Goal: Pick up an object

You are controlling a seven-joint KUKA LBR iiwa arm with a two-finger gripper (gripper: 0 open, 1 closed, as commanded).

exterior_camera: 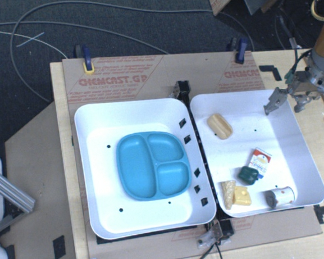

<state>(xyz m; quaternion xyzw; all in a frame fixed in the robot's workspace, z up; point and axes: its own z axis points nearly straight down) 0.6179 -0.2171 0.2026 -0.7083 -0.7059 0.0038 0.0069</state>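
A: Well, where are you now?

B: My hand hangs at the far right rim of the right bin, up near its top corner. The two fingers stand apart with nothing between them.

A: And the things to pick?

B: All in the right bin. A tan bread roll lies alone in the upper left part. The rest sit bunched toward the near edge: a small red and white box touching a dark green piece, two yellow pieces just beside that, and a small grey and white cylinder near the front right corner. The left bin holds a blue divided plate.

A: What could go wrong?

B: I judge the cluster to be the risk. The box and the green piece touch, so one finger may land on top of a neighbour or push both aside without closing on either. The cylinder looks likely to roll away from a nudge. It also sits close to the wall, which could block a finger. The roll stands well apart from everything, so it seems the safest choice.
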